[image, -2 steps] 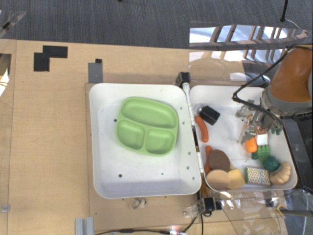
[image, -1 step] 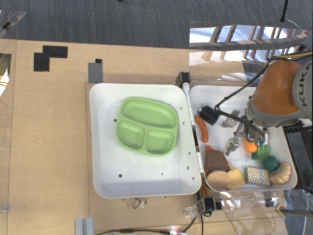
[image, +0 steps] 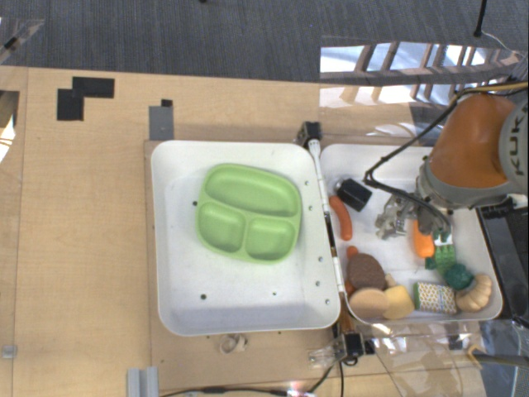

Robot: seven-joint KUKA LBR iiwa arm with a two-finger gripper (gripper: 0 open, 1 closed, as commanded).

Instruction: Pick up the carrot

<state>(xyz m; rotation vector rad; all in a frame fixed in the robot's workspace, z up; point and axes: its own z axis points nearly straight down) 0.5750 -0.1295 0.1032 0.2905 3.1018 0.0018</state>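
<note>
1. Here we are over the right bin, with the gripper low above its middle and the orange-banded wrist filling the bin's upper right corner.
2. The carrot lies just below the gripper's metalwork, a short orange stub with a green piece touching its lower right end. It is near the right-hand side of the bin.
3. Whether the gripper is spread or closed, I cannot tell. The metal parts blur together from this height, and nothing shows the carrot pinched.
4. I judge this to be the closing-in step, with the grasp not yet proven.
5. To do it well, I'd centre over the orange body rather than the green end and straddle the carrot across its narrow width.
6. Watch the neighbours. A green broccoli sits just beside the carrot's lower end, and a patterned roll lies below that, so a sloppy descent could nudge either.
7. The red sausage by the bin's left wall is a similar colour but well apart, so don't mistake it.
8. Lift straight up, clear of the clutter.
</note>
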